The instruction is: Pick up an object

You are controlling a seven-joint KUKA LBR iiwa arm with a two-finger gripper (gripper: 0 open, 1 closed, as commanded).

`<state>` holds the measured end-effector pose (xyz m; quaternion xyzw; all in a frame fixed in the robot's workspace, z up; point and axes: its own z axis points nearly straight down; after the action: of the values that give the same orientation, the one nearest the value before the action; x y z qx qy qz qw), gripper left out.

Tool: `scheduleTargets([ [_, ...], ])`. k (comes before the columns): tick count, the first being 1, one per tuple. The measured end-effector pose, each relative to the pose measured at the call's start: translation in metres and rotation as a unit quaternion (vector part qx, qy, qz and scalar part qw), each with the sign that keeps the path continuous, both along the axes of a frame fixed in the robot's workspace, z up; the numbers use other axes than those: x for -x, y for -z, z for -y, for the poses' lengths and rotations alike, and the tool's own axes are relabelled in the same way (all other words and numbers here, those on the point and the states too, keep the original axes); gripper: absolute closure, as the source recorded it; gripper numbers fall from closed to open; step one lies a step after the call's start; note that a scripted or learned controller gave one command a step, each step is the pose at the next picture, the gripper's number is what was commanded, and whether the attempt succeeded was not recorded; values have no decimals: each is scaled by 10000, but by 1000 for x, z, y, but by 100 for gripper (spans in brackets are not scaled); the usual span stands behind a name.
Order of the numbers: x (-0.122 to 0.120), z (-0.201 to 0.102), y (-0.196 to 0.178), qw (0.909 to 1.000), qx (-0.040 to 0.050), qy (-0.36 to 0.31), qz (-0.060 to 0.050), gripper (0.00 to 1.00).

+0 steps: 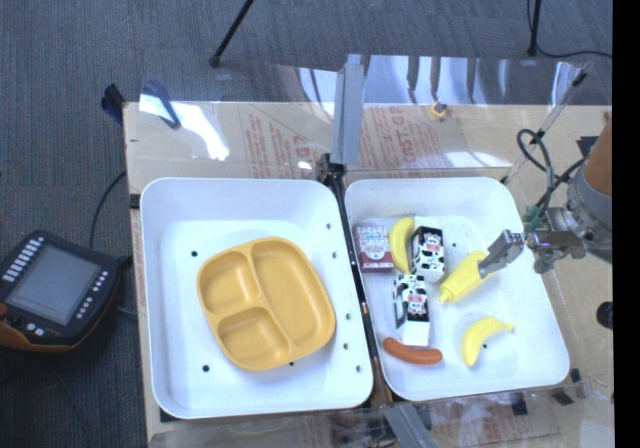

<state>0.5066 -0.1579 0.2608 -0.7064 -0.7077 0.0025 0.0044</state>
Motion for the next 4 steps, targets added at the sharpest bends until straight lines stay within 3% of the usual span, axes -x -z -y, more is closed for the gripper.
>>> scheduleTargets([
  [1, -34, -66, 36, 9980, -7, -639, -10, 0],
  [2, -79, -54, 147, 9973, 29, -720, 125, 0],
  [3, -80, -53, 140, 9975, 31, -703, 112, 100],
  [4, -108, -112, 75, 9887, -1, -1496, 40, 100],
])
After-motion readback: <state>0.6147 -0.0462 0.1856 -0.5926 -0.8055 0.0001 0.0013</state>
